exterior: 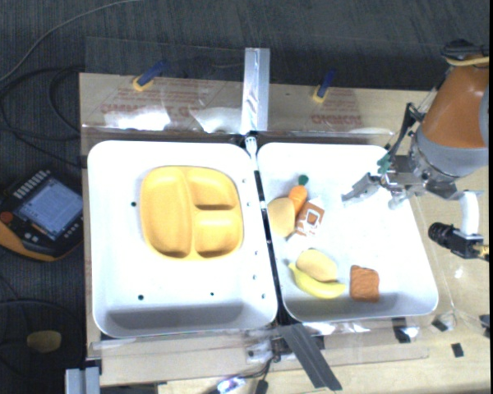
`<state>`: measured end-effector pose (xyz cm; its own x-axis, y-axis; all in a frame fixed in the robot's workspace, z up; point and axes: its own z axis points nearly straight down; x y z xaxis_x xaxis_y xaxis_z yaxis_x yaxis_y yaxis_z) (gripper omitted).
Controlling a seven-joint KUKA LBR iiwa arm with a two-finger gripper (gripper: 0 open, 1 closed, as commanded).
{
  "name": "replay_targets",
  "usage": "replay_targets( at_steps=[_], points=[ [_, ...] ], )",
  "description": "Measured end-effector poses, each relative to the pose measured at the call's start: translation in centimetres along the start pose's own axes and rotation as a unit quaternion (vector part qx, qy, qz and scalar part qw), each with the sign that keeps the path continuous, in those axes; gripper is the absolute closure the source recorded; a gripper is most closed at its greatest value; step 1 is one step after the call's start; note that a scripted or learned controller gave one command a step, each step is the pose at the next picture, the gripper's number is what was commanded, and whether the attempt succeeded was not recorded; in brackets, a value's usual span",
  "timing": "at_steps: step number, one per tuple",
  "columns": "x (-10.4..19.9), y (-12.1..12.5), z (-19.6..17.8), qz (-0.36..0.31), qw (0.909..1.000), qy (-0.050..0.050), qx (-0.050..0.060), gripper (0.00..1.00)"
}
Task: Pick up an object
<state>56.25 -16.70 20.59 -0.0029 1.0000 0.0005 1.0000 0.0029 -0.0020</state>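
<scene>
The arm (460, 113) reaches in from the right, its jaws (376, 188) spread open with nothing between them, above the bare upper right of the right bin (411, 245). In that bin, a carrot (298, 194) lies near the top, touching a small carton (310, 217) and a tan potato (280, 215) beside the divider. Lower down, a lemon (317, 263) rests against a banana (316, 286), with a brown cracker (364, 282) just right of them. The left bin (115, 286) holds a yellow tray (191, 211) with 3 compartments. A pendant (37, 213) lies off the bench (107, 105) to the left.
</scene>
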Motion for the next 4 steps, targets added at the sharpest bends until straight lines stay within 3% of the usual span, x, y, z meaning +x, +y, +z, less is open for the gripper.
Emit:
replay_targets(
  at_steps=[1, 2, 3, 4],
  points=[
    [6.3, 2.6, 6.3, -0.122, 0.9925, 0.000, 0.000, 0.00],
    [5.5, 2.5, 11.1, -0.099, 0.9951, 0.000, -0.002, 0.00],
    [5.5, 2.6, 10.2, -0.099, 0.9951, 0.000, -0.002, 1.00],
    [13.2, 4.9, 2.3, -0.120, 0.9927, -0.001, 0.000, 1.00]
  ],
)
